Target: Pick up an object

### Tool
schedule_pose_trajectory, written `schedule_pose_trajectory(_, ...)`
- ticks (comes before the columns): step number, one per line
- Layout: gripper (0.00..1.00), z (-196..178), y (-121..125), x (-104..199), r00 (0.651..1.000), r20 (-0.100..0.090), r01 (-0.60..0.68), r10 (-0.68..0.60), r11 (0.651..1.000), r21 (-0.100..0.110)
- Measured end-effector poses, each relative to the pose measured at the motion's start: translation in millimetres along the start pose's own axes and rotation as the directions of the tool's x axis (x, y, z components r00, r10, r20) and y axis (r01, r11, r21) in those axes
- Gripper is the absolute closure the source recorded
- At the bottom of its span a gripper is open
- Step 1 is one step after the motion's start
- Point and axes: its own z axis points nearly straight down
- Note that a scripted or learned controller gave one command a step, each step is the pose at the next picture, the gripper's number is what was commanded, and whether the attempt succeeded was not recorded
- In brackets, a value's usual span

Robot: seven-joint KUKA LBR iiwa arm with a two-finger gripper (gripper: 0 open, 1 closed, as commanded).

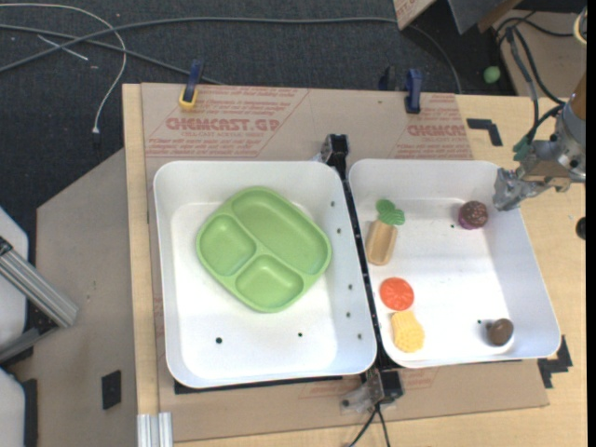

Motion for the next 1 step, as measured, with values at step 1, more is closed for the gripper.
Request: schedule_pose_trajectory(1,0.0,-7.8,2.5,0.8,1.0,0.003,0.004,-0.004,1.0,-0.013)
